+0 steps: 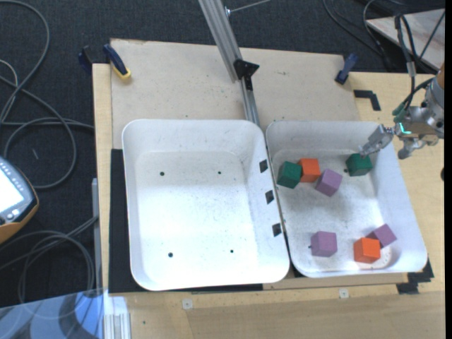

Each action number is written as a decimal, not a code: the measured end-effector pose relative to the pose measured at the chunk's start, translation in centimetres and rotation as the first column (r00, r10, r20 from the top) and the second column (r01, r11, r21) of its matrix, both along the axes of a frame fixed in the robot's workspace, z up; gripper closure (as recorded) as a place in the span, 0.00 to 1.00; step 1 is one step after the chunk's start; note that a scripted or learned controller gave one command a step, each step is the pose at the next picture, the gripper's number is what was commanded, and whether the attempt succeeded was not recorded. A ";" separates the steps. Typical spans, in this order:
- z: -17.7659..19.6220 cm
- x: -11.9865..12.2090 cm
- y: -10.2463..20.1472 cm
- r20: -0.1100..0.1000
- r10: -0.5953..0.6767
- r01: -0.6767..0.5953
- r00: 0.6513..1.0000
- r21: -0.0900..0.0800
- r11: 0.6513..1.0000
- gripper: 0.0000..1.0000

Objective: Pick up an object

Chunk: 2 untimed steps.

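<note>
The right bin [395, 189] holds several small blocks. A dark green block [359, 164] lies near its back right. A second green block [289, 174], an orange block [309, 169] and a purple block [328, 182] cluster at the back left. Toward the front lie a purple block [323, 244], an orange block [366, 249] and another purple block [383, 234]. My gripper [390, 145] hangs over the bin's back right edge, open, with nothing between its fingers. One grey finger [374, 142] is just above and right of the dark green block.
The left bin [141, 210] sits beside the right one, sharing a middle wall with black clips [269, 196]. A metal post [226, 34] slants up from behind the bins. Blue clamps [116, 61] grip the board's back corners. Cables lie on the dark floor around the bench.
</note>
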State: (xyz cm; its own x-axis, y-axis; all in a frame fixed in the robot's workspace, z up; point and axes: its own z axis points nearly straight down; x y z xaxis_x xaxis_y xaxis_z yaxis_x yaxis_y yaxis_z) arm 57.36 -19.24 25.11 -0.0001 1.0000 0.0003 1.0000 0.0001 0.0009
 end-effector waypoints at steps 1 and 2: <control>0.0 0.0 0.0 0.000 0.000 0.000 1.000 0.000 1.000 0.00; -11.9 0.8 9.4 -0.011 0.006 -0.006 1.000 0.005 1.000 0.00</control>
State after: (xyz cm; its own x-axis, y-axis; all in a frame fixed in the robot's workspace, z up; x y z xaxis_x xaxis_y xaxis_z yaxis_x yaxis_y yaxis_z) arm 58.15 -9.80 13.17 -0.0060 1.0000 0.0058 0.9999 0.0060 -0.0096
